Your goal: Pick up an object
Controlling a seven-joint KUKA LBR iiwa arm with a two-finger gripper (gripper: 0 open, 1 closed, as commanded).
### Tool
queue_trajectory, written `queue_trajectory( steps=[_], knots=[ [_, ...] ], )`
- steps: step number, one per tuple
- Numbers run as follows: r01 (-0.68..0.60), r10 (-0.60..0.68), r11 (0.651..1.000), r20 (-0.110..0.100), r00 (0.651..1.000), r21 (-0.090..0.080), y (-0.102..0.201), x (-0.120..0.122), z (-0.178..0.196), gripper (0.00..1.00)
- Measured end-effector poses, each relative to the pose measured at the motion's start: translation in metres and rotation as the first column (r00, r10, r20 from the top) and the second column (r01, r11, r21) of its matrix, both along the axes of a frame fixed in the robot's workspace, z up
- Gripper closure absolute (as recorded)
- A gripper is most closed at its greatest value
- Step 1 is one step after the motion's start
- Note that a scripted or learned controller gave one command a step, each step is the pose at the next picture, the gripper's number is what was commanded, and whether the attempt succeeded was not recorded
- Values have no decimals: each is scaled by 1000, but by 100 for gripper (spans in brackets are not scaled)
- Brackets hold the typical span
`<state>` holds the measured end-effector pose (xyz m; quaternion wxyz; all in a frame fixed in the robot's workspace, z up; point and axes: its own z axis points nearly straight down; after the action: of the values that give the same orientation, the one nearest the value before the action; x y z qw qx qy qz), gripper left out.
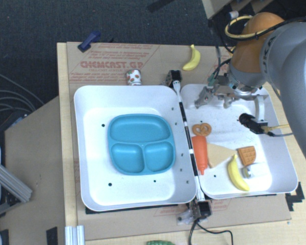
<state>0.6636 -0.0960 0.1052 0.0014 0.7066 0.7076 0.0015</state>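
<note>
Gripper [214,99] is hovering over the far-left corner of the right bin [275,182], fingers [200,102] spreading apart, holding nothing. Objects are lying near the bin's left wall: pretzel [201,129], carrot [200,154] along the wall, cheese wedge [217,153] touching it, banana [237,174] and waffle piece [246,155] towards the near side. Left bin [86,177] is holding a blue divided plate [141,143]. A second banana [192,59] is sitting on the table [112,65] beyond the bins
</note>
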Motion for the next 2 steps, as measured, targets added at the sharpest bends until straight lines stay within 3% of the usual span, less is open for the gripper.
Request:
queue_trajectory(
  steps=[1, 2],
  knots=[
    [1, -1, 1000, -7, 1000, 0, -3, -1, -21, 0],
    [1, -1, 1000, -5, 1000, 0, -3, 0, -10, 100]
  ],
)
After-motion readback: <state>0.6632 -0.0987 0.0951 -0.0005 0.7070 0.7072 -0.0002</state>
